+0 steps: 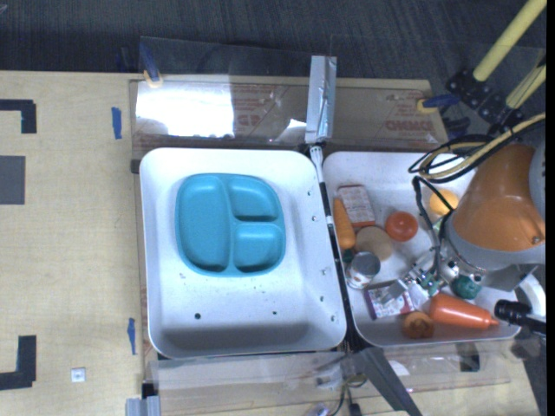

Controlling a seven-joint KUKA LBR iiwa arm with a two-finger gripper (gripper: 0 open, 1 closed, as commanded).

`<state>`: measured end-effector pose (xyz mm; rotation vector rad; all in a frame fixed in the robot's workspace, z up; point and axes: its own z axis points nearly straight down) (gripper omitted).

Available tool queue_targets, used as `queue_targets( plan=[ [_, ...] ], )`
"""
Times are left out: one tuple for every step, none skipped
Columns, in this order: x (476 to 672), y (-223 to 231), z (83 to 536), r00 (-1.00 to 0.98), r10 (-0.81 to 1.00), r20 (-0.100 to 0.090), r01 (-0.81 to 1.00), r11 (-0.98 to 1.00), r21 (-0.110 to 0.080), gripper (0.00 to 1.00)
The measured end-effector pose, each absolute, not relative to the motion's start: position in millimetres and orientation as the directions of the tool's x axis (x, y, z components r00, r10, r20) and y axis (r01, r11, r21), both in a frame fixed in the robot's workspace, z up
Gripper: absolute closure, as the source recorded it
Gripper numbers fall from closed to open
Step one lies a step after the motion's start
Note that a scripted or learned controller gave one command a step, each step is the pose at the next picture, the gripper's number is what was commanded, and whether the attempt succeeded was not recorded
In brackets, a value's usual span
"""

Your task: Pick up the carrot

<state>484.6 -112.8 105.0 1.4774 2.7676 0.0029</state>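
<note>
The arm (499, 211) shows a broad, glossy orange band with a grey ring beneath it. Black and yellow cables (451, 159) loop along its far side. Lower down, the wrist is metallic, with small green and teal fittings (466, 286) and a black part at the right.

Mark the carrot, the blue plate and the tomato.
carrot (460, 312), camera view, middle of its orange body.
blue plate (205, 224), camera view, floor of its large left compartment.
tomato (401, 225), camera view, centre of its top.
</note>
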Motion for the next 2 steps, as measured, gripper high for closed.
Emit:
queue_targets(
  plan=[
    [487.7,-213,92,-0.083,0.996,0.014,0.996,0.083,0.013,0.00],
    [547.7,-210,91,0.002,1.000,0.019,1.000,-0.002,0.006,0.00]
  ],
)
